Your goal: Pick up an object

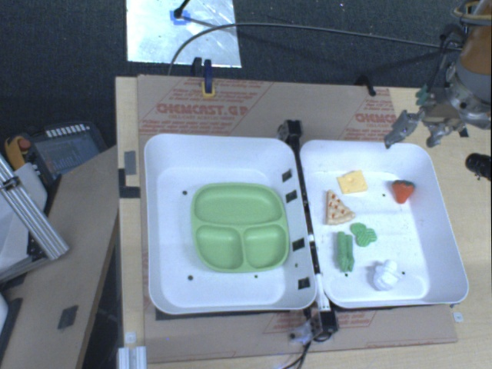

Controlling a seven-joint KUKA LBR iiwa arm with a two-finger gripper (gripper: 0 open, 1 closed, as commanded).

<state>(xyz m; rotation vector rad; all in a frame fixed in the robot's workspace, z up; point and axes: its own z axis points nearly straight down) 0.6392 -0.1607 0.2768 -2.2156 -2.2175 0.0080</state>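
Observation:
The right bin (438, 229) holds several toy foods: a yellow cheese block (353, 182), a pizza slice (336, 207), a red strawberry (403, 191), a green broccoli piece (363, 234), a green pickle (344, 251) and a white garlic-like piece (385, 275). My gripper (419, 131) hangs open above the bin's far right rim, up and right of the strawberry, with nothing between its fingers.
The left bin (165, 206) holds a green three-compartment plate (237, 227). A black divider with clips (300, 206) runs between the bins. A cable (323, 29) crosses the dark floor behind the bench. A pendant device (65, 152) lies at the left.

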